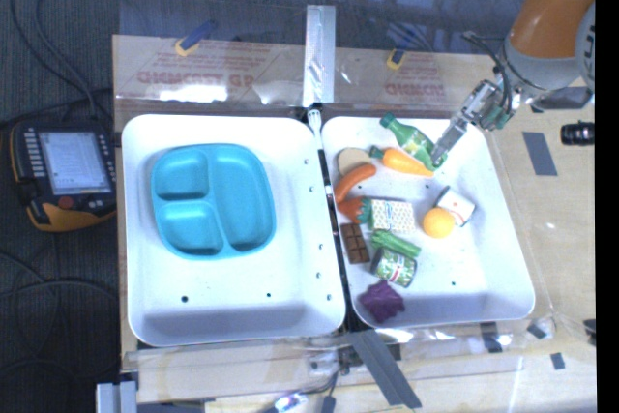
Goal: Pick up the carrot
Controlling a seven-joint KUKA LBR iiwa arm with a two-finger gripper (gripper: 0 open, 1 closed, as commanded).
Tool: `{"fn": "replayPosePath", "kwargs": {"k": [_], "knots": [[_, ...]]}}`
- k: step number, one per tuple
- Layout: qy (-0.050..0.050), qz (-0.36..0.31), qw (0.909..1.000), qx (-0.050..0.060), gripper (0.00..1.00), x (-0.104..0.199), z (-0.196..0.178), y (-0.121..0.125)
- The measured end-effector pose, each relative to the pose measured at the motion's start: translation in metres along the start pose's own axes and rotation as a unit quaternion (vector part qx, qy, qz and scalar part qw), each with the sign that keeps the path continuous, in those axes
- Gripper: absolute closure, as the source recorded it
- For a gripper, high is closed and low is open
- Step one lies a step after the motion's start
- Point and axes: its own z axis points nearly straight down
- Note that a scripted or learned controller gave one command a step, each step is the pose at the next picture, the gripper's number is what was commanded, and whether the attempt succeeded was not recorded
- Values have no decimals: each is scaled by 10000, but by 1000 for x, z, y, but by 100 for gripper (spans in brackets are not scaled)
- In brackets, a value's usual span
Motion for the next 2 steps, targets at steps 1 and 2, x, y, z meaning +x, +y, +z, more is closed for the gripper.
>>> {"fn": "replayPosePath", "kwargs": {"k": [1,2], "knots": [[6,-1270,9919,7,0,32,64,39],[-20,-1904,9817,-8,0,11,115,11]]}}
